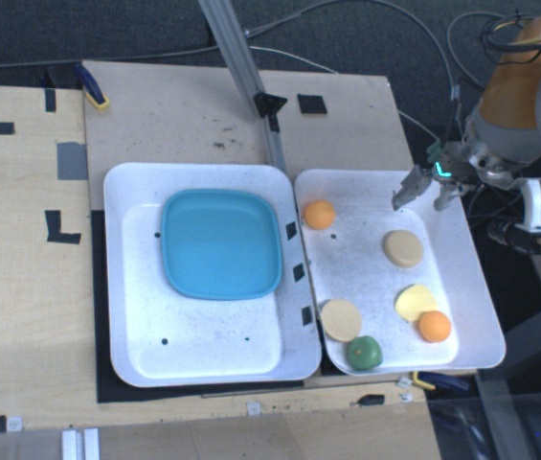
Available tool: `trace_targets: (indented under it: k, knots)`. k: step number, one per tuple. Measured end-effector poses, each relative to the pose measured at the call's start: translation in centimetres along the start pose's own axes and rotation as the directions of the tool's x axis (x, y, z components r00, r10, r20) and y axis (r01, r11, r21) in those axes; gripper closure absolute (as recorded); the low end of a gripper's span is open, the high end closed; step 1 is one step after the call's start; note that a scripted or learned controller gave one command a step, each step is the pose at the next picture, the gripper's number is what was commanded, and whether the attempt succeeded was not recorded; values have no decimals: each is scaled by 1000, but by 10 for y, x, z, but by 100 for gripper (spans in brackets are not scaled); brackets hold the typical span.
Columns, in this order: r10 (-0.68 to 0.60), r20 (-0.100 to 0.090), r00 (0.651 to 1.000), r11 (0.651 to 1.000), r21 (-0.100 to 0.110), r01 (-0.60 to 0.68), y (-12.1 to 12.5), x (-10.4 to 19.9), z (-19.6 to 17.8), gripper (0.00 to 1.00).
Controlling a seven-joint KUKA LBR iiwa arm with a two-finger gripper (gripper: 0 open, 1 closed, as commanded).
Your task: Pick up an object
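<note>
Hovering over the upper right corner of the right bin (471, 286), the gripper (430, 195) hangs on the grey arm (511, 94) that reaches in from 3 o'clock. Two dark fingers splayed apart, open, nothing between them.

Right bin contents:
- small orange ball (319, 215) near the bin's left wall, at about 9 o'clock from the gripper, well apart from it
- tan round disc (403, 248) at about 7 o'clock from the gripper, near it, not touching
- yellow piece (414, 302) lower in the bin, touching a second orange ball (434, 327) at its 4 o'clock
- second tan disc (340, 319) by the lower left wall, with a green ball (364, 353) just beside it at 5 o'clock, close to the front rim

Left bin (131, 257) holds a blue plate (221, 242), square with rounded corners, lying flat toward the bin's upper middle.

Metal bar (241, 56) runs down at a slant from 12 o'clock to the gap between the two bins. All objects rest on the bin floors, none lifted
</note>
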State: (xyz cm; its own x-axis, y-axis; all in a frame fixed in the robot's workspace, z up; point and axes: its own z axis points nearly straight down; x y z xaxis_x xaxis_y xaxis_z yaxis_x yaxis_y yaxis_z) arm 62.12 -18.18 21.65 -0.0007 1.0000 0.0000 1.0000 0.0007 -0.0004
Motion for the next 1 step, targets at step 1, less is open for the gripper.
trace_targets:
  k: [1]
  knots:
    - [0,0,1000,1000,0,0,0,0,0,0]
